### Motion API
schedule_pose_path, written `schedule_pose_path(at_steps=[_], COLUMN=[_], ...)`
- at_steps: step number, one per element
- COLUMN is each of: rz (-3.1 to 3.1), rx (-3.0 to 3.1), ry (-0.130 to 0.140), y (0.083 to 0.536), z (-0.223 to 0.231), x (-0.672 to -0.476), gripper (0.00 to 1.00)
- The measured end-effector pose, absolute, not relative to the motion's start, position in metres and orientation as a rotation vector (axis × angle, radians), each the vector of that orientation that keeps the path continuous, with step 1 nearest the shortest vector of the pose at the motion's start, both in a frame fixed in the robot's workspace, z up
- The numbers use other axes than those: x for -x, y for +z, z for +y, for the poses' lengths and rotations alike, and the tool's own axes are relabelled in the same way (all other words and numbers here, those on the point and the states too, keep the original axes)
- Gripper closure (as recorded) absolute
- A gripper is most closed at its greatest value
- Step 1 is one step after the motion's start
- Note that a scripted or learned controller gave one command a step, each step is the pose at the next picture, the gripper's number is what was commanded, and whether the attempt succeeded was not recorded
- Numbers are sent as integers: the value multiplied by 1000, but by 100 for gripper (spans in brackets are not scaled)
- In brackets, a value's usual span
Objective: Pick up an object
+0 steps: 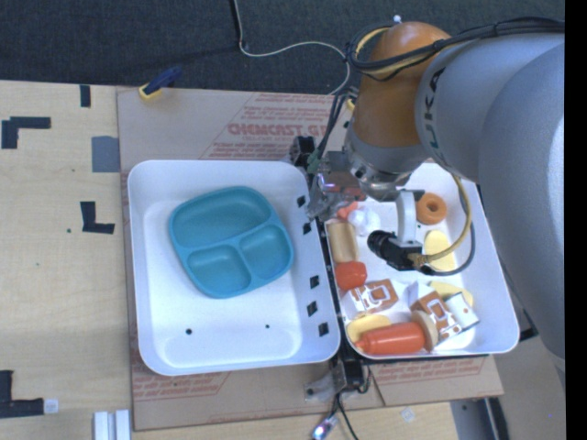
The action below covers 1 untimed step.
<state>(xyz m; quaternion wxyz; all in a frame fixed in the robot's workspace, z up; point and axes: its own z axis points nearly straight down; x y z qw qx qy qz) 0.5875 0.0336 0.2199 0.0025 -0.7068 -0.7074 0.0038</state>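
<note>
The tan cylinder (342,239) lying by the right bin's (495,333) left wall, just under my gripper (337,196), looks like light, stiff, smooth plastic, so I would take it across its middle. I can't tell how the jaws stand. Toy foods crowd it; the blue plate (230,240) sits apart.

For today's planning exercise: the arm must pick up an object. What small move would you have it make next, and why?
Probably lower straight down. The gripper hangs at the right bin's upper left corner, above the tan cylinder and small orange piece, with nothing visibly gripped.
</note>
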Motion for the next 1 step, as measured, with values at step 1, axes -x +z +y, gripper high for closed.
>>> schedule_pose_path(at_steps=[1], rz=[-2225], rx=[2214], ry=[-2], y=[281], z=[63], x=[-514], gripper=[100])
